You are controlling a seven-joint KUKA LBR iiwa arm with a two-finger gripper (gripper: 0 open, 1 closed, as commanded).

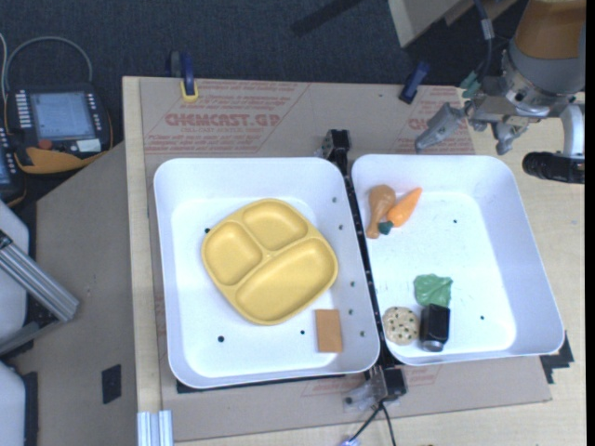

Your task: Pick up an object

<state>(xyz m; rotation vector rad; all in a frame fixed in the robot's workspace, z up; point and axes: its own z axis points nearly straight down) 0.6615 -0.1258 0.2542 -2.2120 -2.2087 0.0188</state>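
Note:
The right bin [521, 249] holds an orange carrot [404, 206] beside a tan bread-like piece [378, 208] near its far left corner. At its near left lie a green leafy piece [432, 289], a round speckled cookie [401, 323] and a small black object [434, 328]. My gripper [472, 136] hangs over the far rim of the right bin, well away from all of these. It is open, its two grey fingers [437, 134] spread apart with nothing between them.
The left bin [177, 277] holds a yellow divided plate [270, 260] and a small brown rectangular block [327, 331] near its front right corner. A black clamp [337, 143] sits where the two bins meet at the back. A pendant with a screen [58, 119] lies off the bench to the left.

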